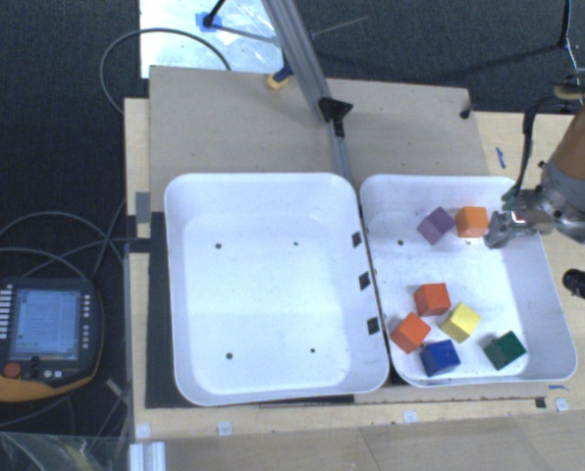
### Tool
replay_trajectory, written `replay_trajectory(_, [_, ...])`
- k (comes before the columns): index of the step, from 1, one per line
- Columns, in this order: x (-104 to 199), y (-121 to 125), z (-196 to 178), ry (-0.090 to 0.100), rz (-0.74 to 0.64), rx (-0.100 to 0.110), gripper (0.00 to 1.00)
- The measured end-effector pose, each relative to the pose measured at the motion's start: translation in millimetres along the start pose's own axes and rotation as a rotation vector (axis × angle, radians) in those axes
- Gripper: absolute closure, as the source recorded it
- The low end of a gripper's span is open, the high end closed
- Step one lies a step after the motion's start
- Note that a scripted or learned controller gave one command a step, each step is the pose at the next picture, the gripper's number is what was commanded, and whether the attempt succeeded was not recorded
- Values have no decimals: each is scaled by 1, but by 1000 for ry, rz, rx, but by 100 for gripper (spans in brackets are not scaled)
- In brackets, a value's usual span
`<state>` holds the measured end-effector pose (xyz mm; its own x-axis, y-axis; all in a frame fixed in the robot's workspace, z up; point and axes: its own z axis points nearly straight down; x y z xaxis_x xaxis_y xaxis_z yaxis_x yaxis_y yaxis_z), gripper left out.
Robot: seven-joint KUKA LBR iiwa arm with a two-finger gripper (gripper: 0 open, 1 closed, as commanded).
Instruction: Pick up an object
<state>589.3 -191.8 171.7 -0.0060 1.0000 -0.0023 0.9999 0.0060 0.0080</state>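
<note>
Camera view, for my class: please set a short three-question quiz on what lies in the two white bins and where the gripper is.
1. True or false: the left white bin holds all seven blocks.
2. Which block lies nearest the gripper? A) green cube B) orange cube beside the purple cube C) blue cube
3. Fill in: the yellow cube lies in the ____ white bin.

Key: 1 false; the blocks lie in the right bin. 2 B; it sits just left of the gripper, with the purple cube on its other side. 3 right.
</note>
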Motion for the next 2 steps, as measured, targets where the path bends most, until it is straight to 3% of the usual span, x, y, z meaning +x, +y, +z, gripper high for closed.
replay_trajectory(2, [-1,4,-89,0,0,2,100])
